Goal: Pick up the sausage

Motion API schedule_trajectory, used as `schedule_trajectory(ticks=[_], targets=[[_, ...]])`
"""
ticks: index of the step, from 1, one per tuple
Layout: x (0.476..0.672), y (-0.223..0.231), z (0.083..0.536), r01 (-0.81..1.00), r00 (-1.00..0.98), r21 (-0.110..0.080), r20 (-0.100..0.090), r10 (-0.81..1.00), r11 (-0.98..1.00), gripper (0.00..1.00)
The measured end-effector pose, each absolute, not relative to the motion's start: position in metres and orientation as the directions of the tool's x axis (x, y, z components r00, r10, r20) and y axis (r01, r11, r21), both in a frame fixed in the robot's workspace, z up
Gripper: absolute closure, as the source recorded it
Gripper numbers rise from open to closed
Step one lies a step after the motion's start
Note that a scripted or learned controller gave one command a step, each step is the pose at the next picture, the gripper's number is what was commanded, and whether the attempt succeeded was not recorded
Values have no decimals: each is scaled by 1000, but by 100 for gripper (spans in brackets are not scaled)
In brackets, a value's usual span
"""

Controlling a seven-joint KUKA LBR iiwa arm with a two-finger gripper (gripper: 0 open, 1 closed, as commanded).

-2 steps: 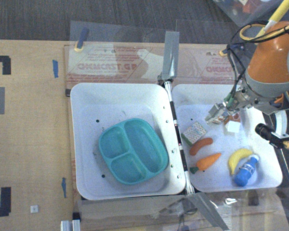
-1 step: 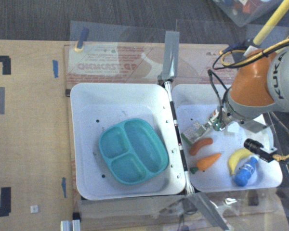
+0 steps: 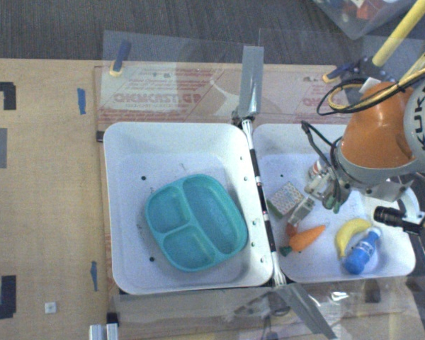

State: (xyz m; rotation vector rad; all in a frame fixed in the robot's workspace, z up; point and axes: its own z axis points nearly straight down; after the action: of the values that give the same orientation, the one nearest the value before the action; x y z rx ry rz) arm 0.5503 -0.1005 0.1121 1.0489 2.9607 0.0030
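Right bin, white, shallow, on the counter:

- Pincer: low over the bin's left half, below the arm's orange band. How wide it stands cannot be told from this angle, and nothing is seen held in it.
- Sausage: a small reddish-brown piece shows just below the pincer's tip, towards the bin's front. It is too small to tell whether the two touch.
- Carrot: orange with a green end, just in front of the pincer and right beside the sausage.
- Grey checkered item: just left of the pincer.
- Banana: yellow, right of the pincer and towards the front.
- Blue bottle: against the banana, on its far side from the pincer.

Left bin: well left of the pincer.

- Teal divided plate: three compartments.
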Motion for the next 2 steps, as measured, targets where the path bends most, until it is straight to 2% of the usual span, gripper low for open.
schedule_trajectory(ticks=[1, 2], targets=[[551, -104, 123, 635, -772, 6, -4, 635, 772, 100], [483, -87, 185, 646, -763, 1, 0, 646, 763, 100]])
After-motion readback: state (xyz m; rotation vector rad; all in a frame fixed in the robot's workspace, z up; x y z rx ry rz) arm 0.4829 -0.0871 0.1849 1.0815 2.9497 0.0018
